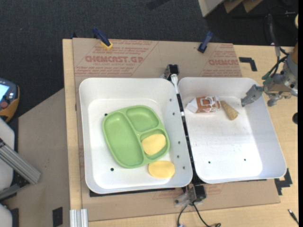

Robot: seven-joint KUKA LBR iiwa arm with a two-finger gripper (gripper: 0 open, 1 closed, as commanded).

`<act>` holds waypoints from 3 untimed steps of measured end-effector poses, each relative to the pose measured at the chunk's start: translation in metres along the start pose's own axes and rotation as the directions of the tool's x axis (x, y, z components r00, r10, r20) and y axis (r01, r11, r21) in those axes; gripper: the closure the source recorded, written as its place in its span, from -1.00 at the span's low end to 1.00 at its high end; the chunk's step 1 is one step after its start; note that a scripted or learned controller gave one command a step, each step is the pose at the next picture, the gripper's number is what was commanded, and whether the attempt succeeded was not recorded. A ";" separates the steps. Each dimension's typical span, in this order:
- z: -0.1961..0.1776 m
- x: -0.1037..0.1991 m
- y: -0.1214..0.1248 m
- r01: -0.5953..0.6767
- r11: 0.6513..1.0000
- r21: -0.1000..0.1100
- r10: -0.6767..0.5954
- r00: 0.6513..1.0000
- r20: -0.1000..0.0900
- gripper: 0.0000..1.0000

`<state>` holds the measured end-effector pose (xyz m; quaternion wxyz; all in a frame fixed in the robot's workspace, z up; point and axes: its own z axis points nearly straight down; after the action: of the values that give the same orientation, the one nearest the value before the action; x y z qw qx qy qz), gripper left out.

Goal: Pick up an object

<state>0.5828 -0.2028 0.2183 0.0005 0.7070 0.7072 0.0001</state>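
At the right bin's far right rim hangs the tool; its grip unreadable; packet and cork lie unlifted; picking remains.

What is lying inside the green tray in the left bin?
One yellow piece lies in a small compartment of the green tray. The other compartments look bare. What is under the piece is covered.

Packet and cork lie together in the right bin.

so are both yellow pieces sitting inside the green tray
No, one yellow piece lies in a compartment of the green tray, the other yellow piece rests on the bin floor beside it.
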 end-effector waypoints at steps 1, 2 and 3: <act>0.124 -0.017 0.054 0.002 1.000 0.002 -0.002 1.000 -0.005 -1.00; 0.069 -0.021 0.017 -0.001 1.000 0.001 0.001 1.000 -0.001 -1.00; 0.136 -0.015 0.042 0.005 1.000 0.002 -0.005 1.000 -0.010 -1.00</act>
<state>0.6247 -0.2181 0.0821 -0.0039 0.7053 0.7089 0.0030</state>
